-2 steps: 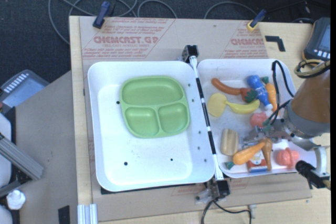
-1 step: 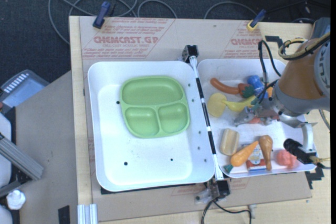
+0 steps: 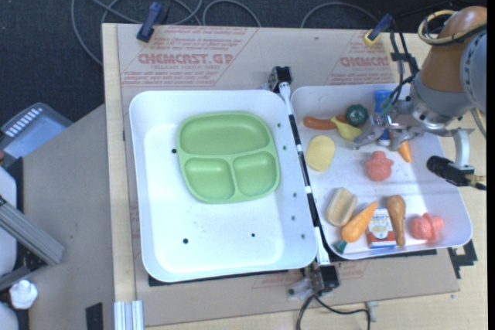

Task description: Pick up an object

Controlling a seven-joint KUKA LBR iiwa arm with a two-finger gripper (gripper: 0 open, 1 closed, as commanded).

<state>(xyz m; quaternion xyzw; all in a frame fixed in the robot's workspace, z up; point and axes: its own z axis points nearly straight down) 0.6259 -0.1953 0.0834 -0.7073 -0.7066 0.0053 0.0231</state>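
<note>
The left bin holds a green tray with three sections. In the right bin lie a yellow lemon, a bread piece, a carrot, a green ball, a red berry, a brown cone and a pink piece. The gripper hangs low near the bin's far side, just above the berry; whether its jaws are apart or together cannot be told.

green tray, white bins, orange carrot.
</note>
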